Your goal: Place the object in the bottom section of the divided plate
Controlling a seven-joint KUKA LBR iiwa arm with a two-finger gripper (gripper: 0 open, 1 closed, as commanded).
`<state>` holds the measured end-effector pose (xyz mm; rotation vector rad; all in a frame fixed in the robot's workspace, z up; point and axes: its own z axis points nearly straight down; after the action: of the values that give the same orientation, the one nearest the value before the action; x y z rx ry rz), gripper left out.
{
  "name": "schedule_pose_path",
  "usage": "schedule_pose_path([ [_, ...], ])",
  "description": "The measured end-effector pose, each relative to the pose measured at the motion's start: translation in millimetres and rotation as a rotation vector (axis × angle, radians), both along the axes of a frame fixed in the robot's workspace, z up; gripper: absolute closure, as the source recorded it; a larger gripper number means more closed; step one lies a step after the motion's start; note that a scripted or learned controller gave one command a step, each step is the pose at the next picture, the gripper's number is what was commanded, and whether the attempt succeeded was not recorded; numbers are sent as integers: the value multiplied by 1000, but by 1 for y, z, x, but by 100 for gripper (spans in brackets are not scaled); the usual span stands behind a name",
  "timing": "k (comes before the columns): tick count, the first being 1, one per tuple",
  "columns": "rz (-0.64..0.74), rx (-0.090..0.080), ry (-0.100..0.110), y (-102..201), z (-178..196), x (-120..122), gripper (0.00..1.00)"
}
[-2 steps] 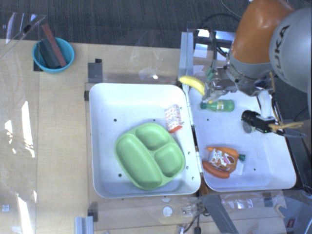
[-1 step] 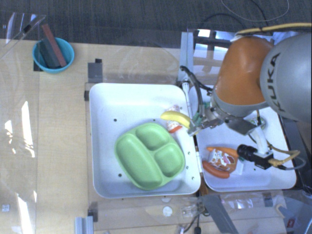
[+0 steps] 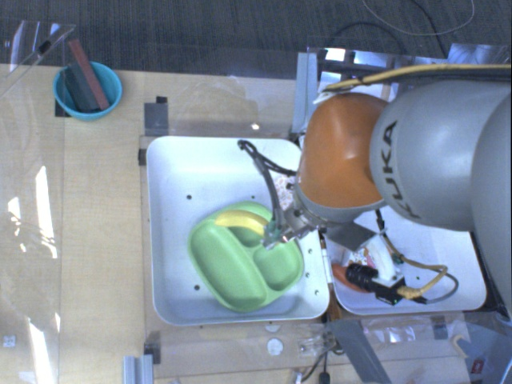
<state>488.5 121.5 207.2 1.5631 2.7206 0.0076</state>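
- The hand hangs low over the green divided plate, about where its ridges meet. I cannot tell whether it is wide, narrow or gripping anything, since the wrist hides much of it.
- The banana lies just beside the hand, on the side away from the arm. It rests in the plate's upper section, so the bottom section below the hand is not yet filled.
- Risk: the hand seems to meet the banana only at its near tip. A grip that far off-centre would likely let the curved fruit swing or slip out on lifting.
- Risk: the plate sits loose in the white bin. A push from the hand on a ridge could slide or tip it, shifting the target section.
- Risk: a drop on a ridge could roll the banana into the small section under the wrist instead.
- The bin's floor is smooth white and gives little friction. A second bin behind the hand holds an orange item.
- The desk is pale wood. A blue bowl stands well beyond the plate, far from the hand.
- Dark carpet with a loose cable lies past the desk.
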Motion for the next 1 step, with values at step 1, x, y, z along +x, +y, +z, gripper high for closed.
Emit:
schedule_pose_path([
  [1,112,0,-2,71,32,0,100],
])
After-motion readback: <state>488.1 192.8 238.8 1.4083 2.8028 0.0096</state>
